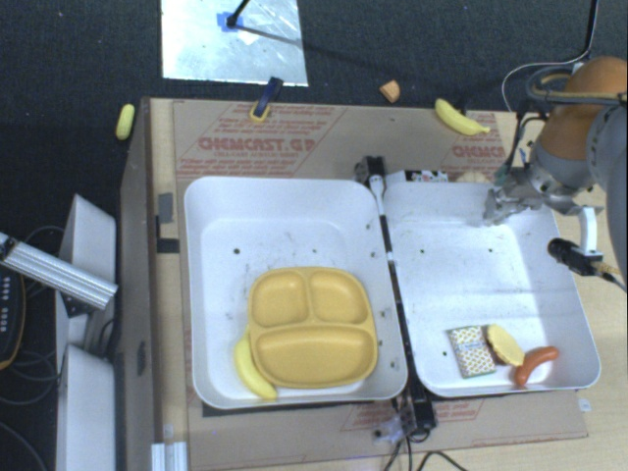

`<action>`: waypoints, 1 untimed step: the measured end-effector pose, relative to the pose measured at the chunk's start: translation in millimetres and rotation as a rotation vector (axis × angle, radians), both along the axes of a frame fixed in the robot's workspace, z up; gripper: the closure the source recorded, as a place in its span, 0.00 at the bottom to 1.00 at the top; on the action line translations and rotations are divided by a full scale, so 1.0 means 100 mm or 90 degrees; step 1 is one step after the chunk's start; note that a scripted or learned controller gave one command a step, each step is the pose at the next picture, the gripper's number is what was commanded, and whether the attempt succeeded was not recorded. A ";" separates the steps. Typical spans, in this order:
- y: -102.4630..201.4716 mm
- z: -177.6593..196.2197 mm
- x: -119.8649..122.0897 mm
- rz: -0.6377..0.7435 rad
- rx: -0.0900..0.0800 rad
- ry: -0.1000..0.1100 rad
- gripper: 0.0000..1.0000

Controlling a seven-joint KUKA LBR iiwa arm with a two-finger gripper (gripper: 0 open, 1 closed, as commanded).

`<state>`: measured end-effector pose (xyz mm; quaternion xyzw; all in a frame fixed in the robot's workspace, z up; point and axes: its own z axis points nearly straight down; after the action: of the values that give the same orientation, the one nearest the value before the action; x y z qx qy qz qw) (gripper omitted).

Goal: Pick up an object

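My gripper (497, 207) hangs over the far right corner of the right bin (471, 263), under the grey wrist and orange band. Nothing shows between its fingers. At the near right of that bin lie a patterned square packet (471, 350), a yellow slice-shaped piece (504, 344) and an orange-red sausage (535, 364), all well away from the gripper. In the left bin (226, 224) sits a yellow divided plate (312, 324) with a yellow banana (252, 371) against its near left edge.
Outside the bins, a banana (458, 118) lies on the bench's far edge, a small orange piece (391, 91) on the floor beyond, and a yellow object (125, 121) at the far left. A black cable fitting (574, 254) sticks out by the right bin's rim.
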<state>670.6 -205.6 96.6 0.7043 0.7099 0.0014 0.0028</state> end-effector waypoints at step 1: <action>0.00 0.12 0.01 0.002 -0.001 -0.002 1.00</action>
<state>671.8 -205.8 108.3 0.7032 0.7110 0.0021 0.0049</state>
